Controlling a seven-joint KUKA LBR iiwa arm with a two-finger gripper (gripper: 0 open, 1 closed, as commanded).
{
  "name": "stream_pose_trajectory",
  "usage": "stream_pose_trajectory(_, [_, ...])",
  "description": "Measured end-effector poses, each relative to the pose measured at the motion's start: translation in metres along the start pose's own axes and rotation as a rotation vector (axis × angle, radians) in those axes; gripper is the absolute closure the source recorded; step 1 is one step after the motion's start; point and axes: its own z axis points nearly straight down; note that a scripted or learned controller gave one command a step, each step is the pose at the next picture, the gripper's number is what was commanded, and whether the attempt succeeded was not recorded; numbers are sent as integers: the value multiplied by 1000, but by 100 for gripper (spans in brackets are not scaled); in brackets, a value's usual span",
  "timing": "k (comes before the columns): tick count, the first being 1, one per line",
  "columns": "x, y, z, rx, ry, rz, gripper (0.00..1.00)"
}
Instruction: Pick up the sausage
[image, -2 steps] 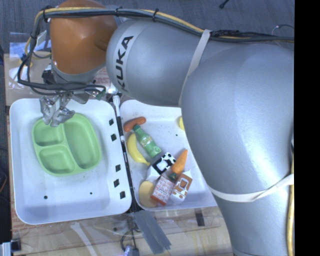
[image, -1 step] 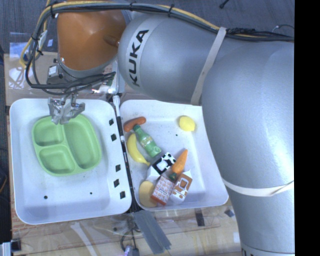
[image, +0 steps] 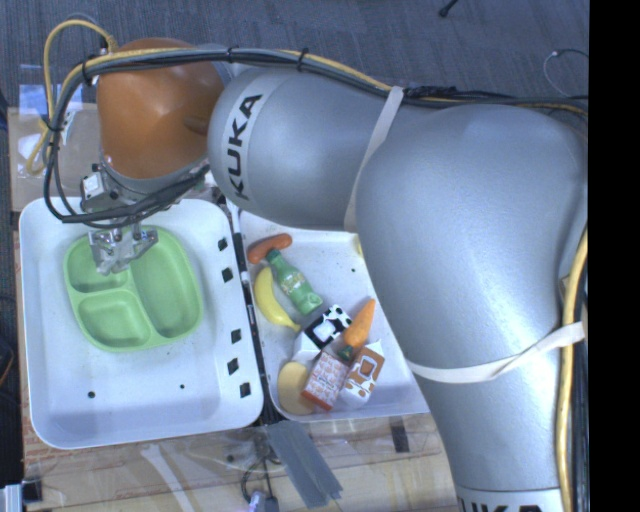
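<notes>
Camera view shows the sausage (image: 270, 246) lying at the far left corner of the right bin (image: 395, 392), just beyond a green bottle (image: 294, 285) and a banana (image: 270, 301). The gripper (image: 121, 250) hangs over the green divided tray (image: 130, 292) in the left bin (image: 60, 400), well apart from the sausage; how its pincer stands I cannot tell.

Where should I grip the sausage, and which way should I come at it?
Probably grip the sausage at its middle, coming straight down, fingers closing across its short width. It lies flat and slightly tilted at the far end of the right bin, with the divider wall to its left and the green bottle just below it. The gripper is over the green tray.
</notes>
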Motion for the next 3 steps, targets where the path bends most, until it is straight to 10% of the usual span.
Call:
stream_pose_trajectory(1, [53, 7, 43, 8, -1, -271, 100])
stream_pose_trajectory(2, [10, 0, -74, 5, 0, -492, 100])
stream_pose_trajectory(3, [0, 1, 25, -3, 0, -774, 100])
